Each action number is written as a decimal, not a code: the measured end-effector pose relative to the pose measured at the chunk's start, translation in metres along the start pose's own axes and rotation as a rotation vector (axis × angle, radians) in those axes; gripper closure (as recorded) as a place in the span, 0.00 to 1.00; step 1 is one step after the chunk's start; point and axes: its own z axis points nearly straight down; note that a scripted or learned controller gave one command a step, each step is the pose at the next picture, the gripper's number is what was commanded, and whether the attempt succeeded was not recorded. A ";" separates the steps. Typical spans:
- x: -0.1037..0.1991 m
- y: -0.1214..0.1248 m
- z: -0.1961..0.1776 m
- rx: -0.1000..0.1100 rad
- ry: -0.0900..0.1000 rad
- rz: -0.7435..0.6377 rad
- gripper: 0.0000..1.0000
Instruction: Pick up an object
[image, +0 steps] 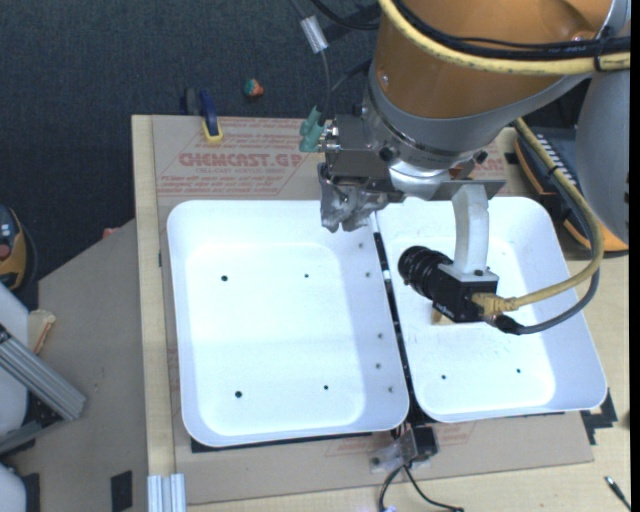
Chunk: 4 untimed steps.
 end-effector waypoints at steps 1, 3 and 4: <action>0.019 -0.005 0.113 0.031 -0.013 -0.001 1.00; 0.020 -0.003 0.086 0.017 -0.007 -0.001 1.00; 0.014 -0.006 0.186 0.031 -0.013 0.002 1.00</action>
